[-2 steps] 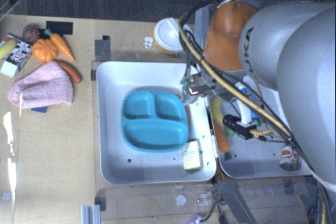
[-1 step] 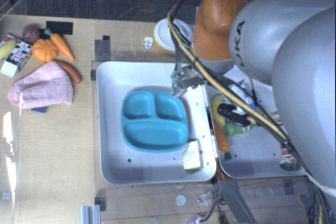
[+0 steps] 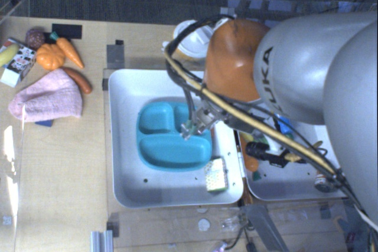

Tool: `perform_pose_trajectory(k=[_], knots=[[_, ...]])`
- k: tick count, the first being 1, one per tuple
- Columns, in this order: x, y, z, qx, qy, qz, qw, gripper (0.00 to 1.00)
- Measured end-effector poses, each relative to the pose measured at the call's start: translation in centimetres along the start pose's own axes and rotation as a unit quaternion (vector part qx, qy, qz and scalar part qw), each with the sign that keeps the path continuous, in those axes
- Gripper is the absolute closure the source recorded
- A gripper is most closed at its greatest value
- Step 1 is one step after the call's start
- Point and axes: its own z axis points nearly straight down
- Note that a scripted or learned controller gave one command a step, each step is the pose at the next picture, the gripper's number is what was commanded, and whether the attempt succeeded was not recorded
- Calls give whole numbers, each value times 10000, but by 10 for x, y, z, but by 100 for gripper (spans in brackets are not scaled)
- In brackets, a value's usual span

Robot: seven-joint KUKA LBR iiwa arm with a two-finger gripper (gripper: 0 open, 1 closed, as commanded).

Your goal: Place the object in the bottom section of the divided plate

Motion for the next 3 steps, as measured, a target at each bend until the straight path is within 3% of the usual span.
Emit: perform_pose_trajectory(k=[1,2,3], knots=[[0,0,0,-1,0,4,10000,0],[-70,18,-57,-15,-16,-1047,9945,0],[-70,20,-68,-39,-30,-1066,9943,100]])
